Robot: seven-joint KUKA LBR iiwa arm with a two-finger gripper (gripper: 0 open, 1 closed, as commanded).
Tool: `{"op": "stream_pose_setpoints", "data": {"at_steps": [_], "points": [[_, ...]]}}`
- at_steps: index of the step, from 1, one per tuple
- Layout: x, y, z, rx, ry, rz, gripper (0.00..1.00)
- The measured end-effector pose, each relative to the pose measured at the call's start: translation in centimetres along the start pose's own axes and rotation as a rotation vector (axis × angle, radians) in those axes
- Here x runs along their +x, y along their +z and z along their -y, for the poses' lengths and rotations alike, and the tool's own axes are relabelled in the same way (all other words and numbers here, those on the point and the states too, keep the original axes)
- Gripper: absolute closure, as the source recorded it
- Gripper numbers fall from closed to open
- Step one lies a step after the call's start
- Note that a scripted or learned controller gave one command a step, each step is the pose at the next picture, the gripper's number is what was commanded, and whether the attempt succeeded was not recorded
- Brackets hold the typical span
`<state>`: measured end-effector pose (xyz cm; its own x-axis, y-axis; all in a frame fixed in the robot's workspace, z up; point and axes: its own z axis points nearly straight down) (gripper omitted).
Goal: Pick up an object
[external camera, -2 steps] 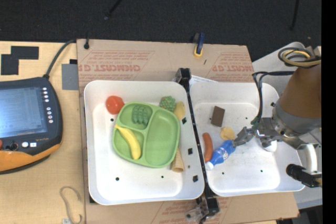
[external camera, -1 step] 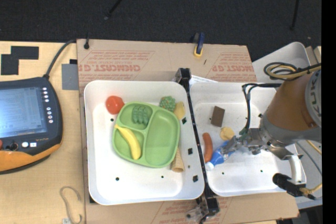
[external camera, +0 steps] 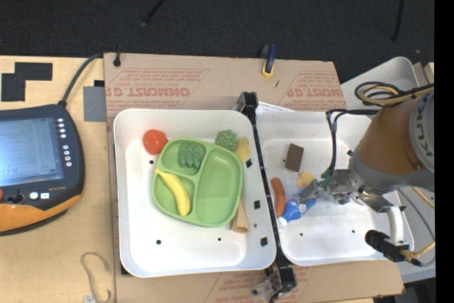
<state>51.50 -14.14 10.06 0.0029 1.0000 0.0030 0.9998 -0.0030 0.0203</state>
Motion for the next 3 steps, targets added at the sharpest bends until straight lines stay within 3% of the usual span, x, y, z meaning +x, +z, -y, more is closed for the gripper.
{"op": "stream_pose_setpoints", "data": {"at_steps": [1, 2, 3], "points": [[0.0, -1.3, -0.2, -0.006, 0.004, -0.003, 1.00], [0.0, -6.1, -1.4, 0.019, -0.003, 0.003, 1.00], [-0.1, -12.3, -1.8, 0.019, -0.004, 0.003, 1.00]]}}
